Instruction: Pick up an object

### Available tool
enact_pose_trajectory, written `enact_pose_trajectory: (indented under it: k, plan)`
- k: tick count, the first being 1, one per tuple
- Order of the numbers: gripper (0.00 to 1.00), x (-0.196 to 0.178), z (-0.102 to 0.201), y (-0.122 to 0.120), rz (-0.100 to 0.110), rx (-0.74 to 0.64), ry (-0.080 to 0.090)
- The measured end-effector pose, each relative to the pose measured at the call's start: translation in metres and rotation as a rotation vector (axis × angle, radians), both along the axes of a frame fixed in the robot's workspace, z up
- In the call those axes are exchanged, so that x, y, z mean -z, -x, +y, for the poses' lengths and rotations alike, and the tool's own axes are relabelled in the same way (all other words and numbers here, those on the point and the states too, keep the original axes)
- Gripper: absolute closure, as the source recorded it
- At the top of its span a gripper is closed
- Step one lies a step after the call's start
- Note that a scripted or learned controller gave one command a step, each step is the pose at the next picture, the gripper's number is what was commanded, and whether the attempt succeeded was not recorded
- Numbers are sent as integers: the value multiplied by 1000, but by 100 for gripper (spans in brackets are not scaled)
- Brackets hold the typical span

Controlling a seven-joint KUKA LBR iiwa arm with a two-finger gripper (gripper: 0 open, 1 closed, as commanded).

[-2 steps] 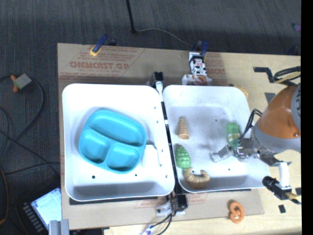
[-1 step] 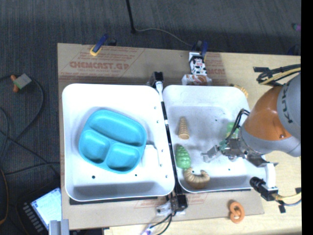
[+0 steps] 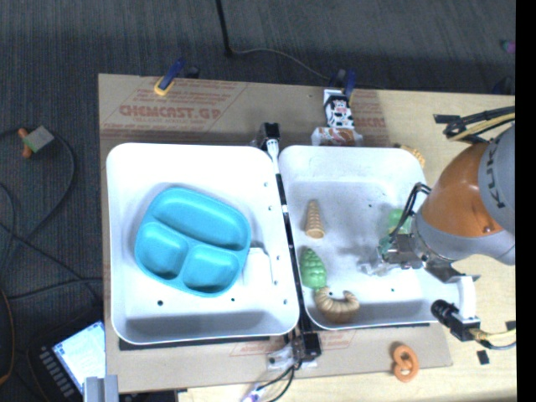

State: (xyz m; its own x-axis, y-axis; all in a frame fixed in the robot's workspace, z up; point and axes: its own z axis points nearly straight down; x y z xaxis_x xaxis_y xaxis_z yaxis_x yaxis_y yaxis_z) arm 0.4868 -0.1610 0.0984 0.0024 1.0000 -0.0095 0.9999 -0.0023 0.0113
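Note:
The right white bin (image 3: 352, 164) holds a tan ridged cone (image 3: 314, 218), a green ridged object (image 3: 312, 267) near its left wall, and a beige and brown curved object (image 3: 337, 305) at the front. A light green object (image 3: 394, 220) sits against the arm's wrist on the right side. My gripper (image 3: 381, 258) is low in the right bin, right of centre, under the orange band (image 3: 456, 199) of the arm. Its tips are over bare bin floor, apart from the cone and the green ridged object.
The left bin (image 3: 126, 224) holds a blue three-compartment tray (image 3: 193, 239). An orange ring (image 3: 405, 360) lies on the bench in front of the right bin. Clamps and a small figure (image 3: 337, 111) stand behind the bins. Cables run along the right edge.

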Motion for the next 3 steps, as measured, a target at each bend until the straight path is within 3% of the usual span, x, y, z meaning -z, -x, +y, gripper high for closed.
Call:
enact_pose_trajectory:
  k: [1, 2, 3]
  plan:
    - [100, -86, 78, -28, 10, -4, -10]
    - [100, -109, -10, -63, 11, -1, -7]
    - [100, -147, 27, -111, 10, -4, -8]
